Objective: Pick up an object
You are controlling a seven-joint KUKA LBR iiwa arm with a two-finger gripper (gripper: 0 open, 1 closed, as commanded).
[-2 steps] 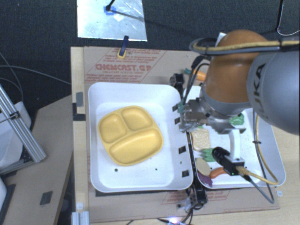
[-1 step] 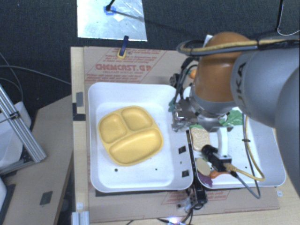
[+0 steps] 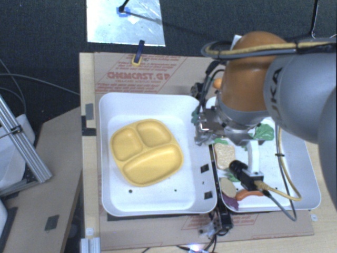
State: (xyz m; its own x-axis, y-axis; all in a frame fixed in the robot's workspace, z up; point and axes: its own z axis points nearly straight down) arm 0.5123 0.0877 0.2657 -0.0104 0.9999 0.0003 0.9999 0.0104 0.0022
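Arm (image 3: 295, 99) comes in from the right and covers most of the right bin (image 3: 305, 183); its orange band and wrist sit directly over the gripper (image 3: 207, 133), which is down at the wall between the two bins, near the right bin's far-left corner; can't tell if it's wide, narrow or holding anything, the wrist blocks it. Left bin (image 3: 113, 194): yellow three-compartment plate (image 3: 146, 152) lying flat around the middle, fully visible, clear of the walls. Right bin: tan speckled slice (image 3: 225, 154), looks like toast, just beside the dividing wall, top edge tucked under the gripper body; green piece (image 3: 265, 133) poking out from under the wrist, shape cut off; near the front-left corner a pale round piece (image 3: 227, 185), an orange piece (image 3: 247, 195) and a purple piece (image 3: 232, 203) bunched together, touching or overlapping, too small to identify; the middle and far end of that bin are hidden by the arm.
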